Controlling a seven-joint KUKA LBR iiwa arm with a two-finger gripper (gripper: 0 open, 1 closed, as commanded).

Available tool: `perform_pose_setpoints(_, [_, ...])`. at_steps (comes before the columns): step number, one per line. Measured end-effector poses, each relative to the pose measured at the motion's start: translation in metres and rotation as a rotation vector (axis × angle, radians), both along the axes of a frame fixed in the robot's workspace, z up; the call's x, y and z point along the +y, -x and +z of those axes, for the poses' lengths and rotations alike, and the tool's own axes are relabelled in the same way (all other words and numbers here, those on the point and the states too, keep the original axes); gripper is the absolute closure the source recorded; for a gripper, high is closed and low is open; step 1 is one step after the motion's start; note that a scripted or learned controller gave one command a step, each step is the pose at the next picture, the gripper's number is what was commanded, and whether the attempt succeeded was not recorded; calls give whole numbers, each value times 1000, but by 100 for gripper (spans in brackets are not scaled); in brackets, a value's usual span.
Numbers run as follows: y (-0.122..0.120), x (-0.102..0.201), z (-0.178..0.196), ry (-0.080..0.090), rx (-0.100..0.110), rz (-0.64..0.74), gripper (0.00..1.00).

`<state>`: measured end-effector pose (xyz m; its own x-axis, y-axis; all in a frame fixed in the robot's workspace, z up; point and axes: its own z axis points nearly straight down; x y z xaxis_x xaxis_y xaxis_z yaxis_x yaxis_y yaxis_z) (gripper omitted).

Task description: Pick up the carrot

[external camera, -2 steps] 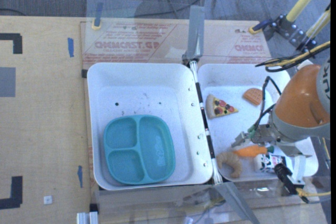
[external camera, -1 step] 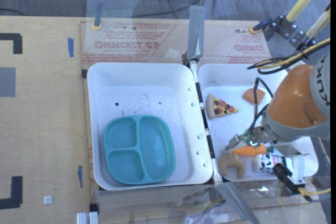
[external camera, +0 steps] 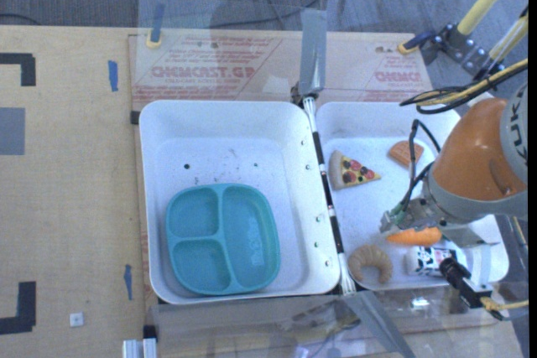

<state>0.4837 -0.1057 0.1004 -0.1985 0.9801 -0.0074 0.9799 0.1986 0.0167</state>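
The carrot [external camera: 414, 236] is orange with a greenish end and lies on its side in the right bin [external camera: 361, 117], near the bin's front. My gripper [external camera: 417, 220] hangs directly over it, under the arm's orange band [external camera: 478, 159]. The gripper's lower end meets the carrot's top edge, and the wrist hides the contact.
In the right bin, a pizza slice [external camera: 352, 172] lies at the middle left and a toast-like piece [external camera: 405, 153] behind the carrot. A croissant [external camera: 372, 263] and a black-and-white item [external camera: 433, 261] sit at the front. The left bin [external camera: 226, 126] holds a teal divided plate [external camera: 221, 240].
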Motion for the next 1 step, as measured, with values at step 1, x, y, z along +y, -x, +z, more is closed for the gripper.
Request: perform_pose_setpoints(1, [4, 57, 84, -6, 18, -260, 100])
